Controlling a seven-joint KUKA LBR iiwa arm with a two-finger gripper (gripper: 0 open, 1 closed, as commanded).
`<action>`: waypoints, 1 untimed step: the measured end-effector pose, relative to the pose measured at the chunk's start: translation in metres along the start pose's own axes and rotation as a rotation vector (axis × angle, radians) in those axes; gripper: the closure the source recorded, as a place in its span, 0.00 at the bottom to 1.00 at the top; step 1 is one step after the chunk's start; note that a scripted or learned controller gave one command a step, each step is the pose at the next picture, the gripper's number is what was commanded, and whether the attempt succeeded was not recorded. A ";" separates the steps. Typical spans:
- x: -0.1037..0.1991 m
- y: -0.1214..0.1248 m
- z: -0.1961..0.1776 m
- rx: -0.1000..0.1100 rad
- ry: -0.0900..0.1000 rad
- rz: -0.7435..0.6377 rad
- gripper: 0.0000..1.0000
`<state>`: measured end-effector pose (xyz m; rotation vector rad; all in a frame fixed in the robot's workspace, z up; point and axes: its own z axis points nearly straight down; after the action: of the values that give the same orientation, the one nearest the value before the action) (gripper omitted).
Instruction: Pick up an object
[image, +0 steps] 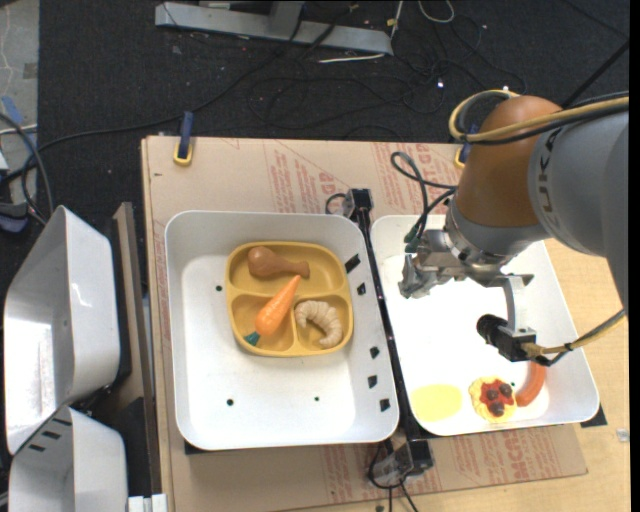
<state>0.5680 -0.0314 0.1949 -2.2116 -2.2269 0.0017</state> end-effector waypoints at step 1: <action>0.050 -0.012 0.003 0.000 0.001 -0.001 1.00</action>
<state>0.5561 0.0186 0.1920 -2.2101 -2.2279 0.0002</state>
